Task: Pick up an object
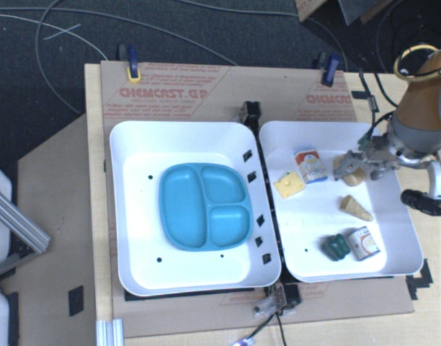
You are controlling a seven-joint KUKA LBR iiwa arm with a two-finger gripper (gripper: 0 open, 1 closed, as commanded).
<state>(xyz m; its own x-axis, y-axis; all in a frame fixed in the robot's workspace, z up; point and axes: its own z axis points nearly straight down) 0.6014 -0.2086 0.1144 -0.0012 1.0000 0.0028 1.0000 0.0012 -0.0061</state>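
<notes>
The right bin (393,262) holds several small objects. A small red and white carton (310,166) lies near its back, with a yellow cheese wedge (289,186) just left of it. A tan wedge (356,207) sits mid-right. A dark green object (336,247) and a small can (364,242) lie side by side near the front. My gripper (359,166) is low over the bin's back right part, right of the carton. A tan-brown object (350,176) lies right at its tip; whether it is held is unclear.
The left bin (134,258) holds a blue divided plate (205,205). Black clips (253,171) line the seam between the bins. Blue clamps (133,65) pin the cardboard sheet at the back. Cables run past the bench's right edge.
</notes>
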